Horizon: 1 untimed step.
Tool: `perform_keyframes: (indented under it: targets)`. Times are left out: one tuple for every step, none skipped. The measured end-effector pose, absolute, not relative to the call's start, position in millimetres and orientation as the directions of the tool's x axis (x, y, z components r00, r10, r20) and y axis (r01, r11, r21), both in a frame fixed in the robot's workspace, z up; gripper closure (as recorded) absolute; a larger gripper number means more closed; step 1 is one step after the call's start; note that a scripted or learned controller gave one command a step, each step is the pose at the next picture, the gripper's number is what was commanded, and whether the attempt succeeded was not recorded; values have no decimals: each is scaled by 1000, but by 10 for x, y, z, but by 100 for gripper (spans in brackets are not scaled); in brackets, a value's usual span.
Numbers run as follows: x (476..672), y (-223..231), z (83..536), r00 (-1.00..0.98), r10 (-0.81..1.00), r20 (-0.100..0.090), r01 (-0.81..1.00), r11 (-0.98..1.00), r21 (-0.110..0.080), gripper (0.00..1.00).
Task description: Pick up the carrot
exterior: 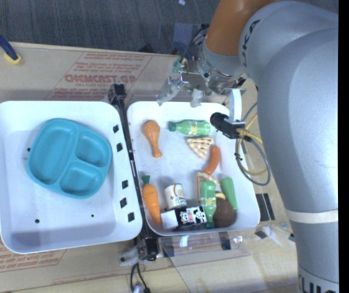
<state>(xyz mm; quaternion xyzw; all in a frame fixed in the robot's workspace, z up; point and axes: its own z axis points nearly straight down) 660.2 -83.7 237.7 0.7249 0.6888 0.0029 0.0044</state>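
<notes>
Camera view, tool (pixel 180 94) spread wide, holding nothing, above right bin's (pixel 248 191) far edge, carrot (pixel 151 203) well apart.

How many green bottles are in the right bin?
2: one green bottle lies near the far wall; another stands in the near pile. More may hide under that pile.

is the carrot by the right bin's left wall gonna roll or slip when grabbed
The carrot looks like smooth rigid plastic, so probably light and a bit slippery. Its tapered round body may roll or squirt sideways; the bin wall beside it probably limits that.
</notes>
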Motion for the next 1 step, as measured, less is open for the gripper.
perform_keyframes:
  targets:
    - [6528,-890,1129,45,999,0,999,-45,-20,0]
